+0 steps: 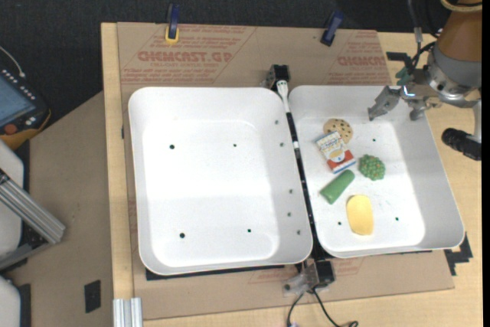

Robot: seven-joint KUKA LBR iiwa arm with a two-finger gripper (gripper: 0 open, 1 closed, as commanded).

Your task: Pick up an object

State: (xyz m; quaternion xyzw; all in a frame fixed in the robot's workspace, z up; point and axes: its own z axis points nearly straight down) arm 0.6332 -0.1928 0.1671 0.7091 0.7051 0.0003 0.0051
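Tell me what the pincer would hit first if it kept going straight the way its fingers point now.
The pincer hangs over the right bin's back right corner, fingers pointing down. Going straight on, it would probably meet bare bin floor first; the cookie and broccoli lie off to the side, though depth is hard to judge.

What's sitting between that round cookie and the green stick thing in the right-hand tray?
In the camera view, a small red and white box lies between the cookie and the green stick, touching or overlapping the cookie's lower edge.
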